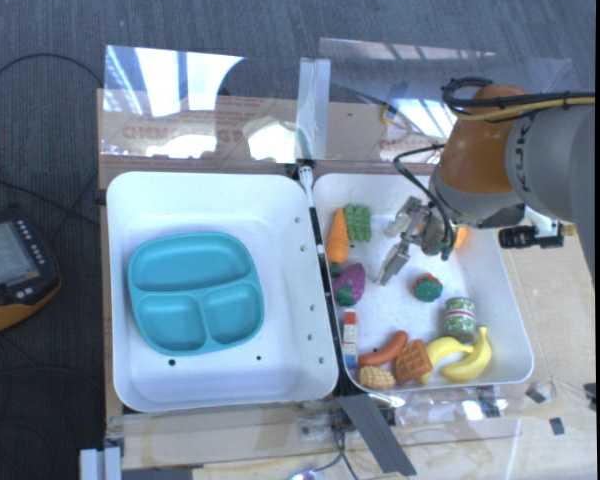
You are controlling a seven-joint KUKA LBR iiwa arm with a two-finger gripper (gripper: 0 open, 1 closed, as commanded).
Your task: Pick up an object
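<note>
My gripper (388,254) hangs over the middle of the right bin (510,298), open, with nothing between its fingers. Its two grey fingers (394,264) point left and down over bare bin floor. To their left lie an orange carrot (338,236), a green leafy toy (357,222) and purple grapes (349,282). A red and green strawberry-like toy (427,288) sits just right of the fingertips. A small orange piece (461,236) peeks out behind the wrist.
Along the right bin's front edge lie a green can (460,316), a banana (466,356), a waffle (413,362), a sausage (385,349), a corn cob (377,376) and a small bottle (350,329). The left bin (280,208) holds a teal divided plate (193,290).
</note>
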